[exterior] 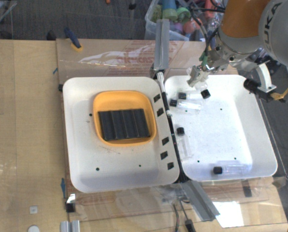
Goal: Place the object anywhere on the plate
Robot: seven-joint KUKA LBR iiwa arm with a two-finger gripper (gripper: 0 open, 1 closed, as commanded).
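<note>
Upper right, the gripper (198,77), finger state impossible to tell, hangs far from the plate (101,100), risking grabbing nothing among the clear vials (188,103).

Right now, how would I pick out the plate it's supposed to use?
Find the two white bins side by side and take the left bin. The plate lies in its middle: a yellow-orange dish with rounded corners and a dark ribbed block on it. Nothing else in either bin is coloured.
</note>
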